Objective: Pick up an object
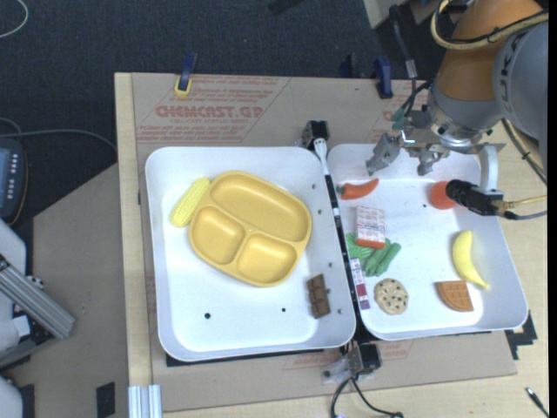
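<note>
Plainly, nothing sits between the jaws: the gripper (406,155) hangs at the upper edge of the right bin (500,312), its two grey fingers (381,157) spread apart with bare white bin floor showing between them. Candidate objects lie below it in that bin. Closest is a small red-orange piece (359,188) — perhaps a carrot or pepper, the shape is hard to read — just below and left of the fingers. Under that lies a white packet with red print (371,223), then a bunch of green beans (376,252) and, lower still, a chocolate-chip cookie (392,296). Toward the right side rest a red round item (439,194), partly covered by a black part of the arm's fittings, a yellow banana (468,259) and a brown waffle-like wedge (454,295).

Across the divider, the left bin (174,320) carries a yellow three-compartment plate (251,227) in its middle, a yellow corn cob (190,201) touching the plate's upper left rim, and a brown chocolate bar (318,295) near the lower right corner.

Both bins rest on a brown cardboard sheet (226,103) laid on the counter — the arm (487,50) enters from the upper right of the frame.
</note>
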Controlling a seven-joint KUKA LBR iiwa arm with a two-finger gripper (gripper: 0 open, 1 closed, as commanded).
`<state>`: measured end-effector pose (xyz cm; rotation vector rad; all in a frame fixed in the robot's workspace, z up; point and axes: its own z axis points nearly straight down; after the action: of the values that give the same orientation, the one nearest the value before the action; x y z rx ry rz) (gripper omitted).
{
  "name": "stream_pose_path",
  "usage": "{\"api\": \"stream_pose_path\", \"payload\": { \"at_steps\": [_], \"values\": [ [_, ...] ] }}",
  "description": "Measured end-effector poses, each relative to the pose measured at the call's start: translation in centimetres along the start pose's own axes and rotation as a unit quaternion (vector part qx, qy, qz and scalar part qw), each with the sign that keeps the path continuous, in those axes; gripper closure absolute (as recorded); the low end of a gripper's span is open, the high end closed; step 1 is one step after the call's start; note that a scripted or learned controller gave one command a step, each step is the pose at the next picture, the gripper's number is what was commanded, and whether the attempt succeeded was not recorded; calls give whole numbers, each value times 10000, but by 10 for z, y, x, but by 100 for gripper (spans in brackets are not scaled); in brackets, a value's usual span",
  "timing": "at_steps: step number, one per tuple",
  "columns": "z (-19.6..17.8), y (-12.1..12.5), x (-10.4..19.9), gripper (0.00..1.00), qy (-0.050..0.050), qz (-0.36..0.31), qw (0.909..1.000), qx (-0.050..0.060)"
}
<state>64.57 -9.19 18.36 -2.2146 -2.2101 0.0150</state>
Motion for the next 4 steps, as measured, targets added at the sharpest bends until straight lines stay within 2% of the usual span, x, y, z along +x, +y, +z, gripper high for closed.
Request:
{"api": "stream_pose_path", "payload": {
  "at_steps": [1,2,3,4],
  "values": [
    [-9,3,0,0,-9,-12,10000,-76],
    [35,0,-4,0,-7,-7,10000,-50],
    [93,4,-6,0,-5,-6,10000,-89],
    [91,8,-7,0,-23,-13,9999,-138]
  ]
}}
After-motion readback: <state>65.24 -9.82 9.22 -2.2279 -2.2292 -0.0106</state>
